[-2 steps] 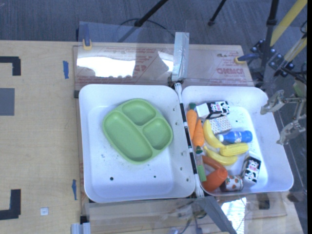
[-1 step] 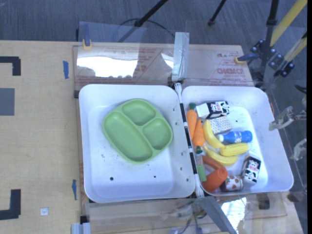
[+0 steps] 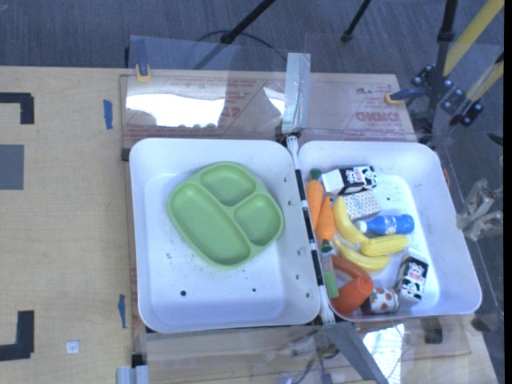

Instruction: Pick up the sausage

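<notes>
Looks like the approach step, nothing grabbed yet. Can't tell the gripper's state. Spotted the sausage (image 3: 349,270) lower right of frame, in the right bin (image 3: 448,214), crammed under the banana (image 3: 376,246). Needs a careful, tight descent next.

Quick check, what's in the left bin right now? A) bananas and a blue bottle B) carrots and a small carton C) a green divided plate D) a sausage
C: the green divided plate lies by itself in the left bin, while the toy food is piled in the right bin.
</notes>
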